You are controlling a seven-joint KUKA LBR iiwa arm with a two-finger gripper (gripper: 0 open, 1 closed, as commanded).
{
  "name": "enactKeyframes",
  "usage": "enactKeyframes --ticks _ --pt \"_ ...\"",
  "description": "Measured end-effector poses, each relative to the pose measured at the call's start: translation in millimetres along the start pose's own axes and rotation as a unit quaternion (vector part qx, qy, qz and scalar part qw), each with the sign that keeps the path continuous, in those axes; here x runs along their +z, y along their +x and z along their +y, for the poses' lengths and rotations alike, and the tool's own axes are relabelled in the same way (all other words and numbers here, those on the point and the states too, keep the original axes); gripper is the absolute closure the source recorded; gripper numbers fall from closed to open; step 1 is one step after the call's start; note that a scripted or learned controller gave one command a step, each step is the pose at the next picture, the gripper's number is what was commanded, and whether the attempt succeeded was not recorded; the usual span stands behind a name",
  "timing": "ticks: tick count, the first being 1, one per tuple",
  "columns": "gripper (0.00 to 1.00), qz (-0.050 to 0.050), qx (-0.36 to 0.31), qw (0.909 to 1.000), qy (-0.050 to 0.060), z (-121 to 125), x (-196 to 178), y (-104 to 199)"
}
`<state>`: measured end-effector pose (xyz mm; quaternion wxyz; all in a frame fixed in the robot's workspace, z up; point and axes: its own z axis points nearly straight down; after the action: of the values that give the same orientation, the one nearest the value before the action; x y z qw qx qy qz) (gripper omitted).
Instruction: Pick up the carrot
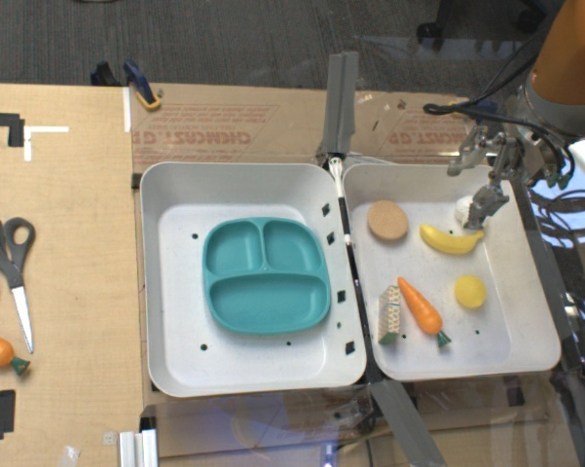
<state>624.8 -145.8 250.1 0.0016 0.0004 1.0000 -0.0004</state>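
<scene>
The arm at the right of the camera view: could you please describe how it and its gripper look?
The arm shows a broad orange band at the upper right corner, with grey below it. The gripper is bare grey metal, a cluster of small brackets and linkages tapering to slim fingers. Dark cables loop along the wrist, and more trail beside the right bin.

Orange carrot (420, 305) with green tip, yellow banana (451, 239), teal plate (266, 274), white bins (241, 377).
</scene>
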Motion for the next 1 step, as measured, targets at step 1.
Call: enactKeyframes --ticks 1 --pt "0.0 0.002 -0.035 0.9994 -0.001 53.6 152.3 108.2"
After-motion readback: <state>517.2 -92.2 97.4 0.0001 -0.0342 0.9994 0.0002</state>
